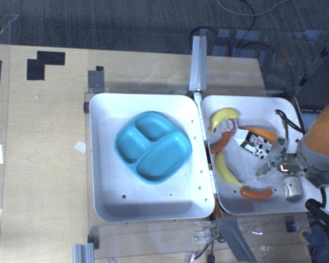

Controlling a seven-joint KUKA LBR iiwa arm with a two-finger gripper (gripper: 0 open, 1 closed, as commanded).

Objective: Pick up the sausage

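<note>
Jaws' state could not be told; gripper [270, 166] hung low over the right bin [274, 104], arm reaching in from the right. Sausage [256, 193] lay just below-left, untouched.

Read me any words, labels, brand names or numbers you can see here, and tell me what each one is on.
No text here can be read.
Black and white packet in the right bin: carries printing, too small and blurred to read.
Black squares on the bench: plain shapes, no writing.
Blue divided plate: no markings visible.
</note>
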